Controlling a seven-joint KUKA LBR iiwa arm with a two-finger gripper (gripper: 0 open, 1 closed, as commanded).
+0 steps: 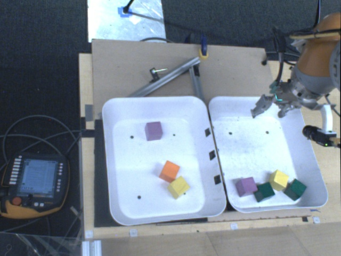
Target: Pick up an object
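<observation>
Above the far end of the right white bin (306,159), the gripper (273,106) is seen hanging from the grey wrist, with the orange band (318,57) higher up; its two grey fingers (261,106) are spread apart and nothing is held between them. Taking the right white bin as the landmark, four small cubes are clustered along its near wall: a purple cube (246,185) at the left of the row, a dark green cube (264,191) touching it, a yellow cube (278,180) just beyond, and a second dark green cube (295,188) at the right end. The bin is made of smooth, matt white plastic with rounded corners, and its floor is flecked with fine dark scuffs. To the left of this bin, edge against edge, a left white bin (114,196) of the same shape is set; within it a purple cube (153,130) is placed alone toward the far side, while an orange cube (169,170) and a yellow cube (178,186) are found touching nearer the front. Beyond both bins, a bare metal bar (165,78) is laid aslant on a brown board (234,68). Far to the left of the bins, a teach pendant (34,185) with a lit screen is rested on dark carpet; its writing cannot be read.
</observation>
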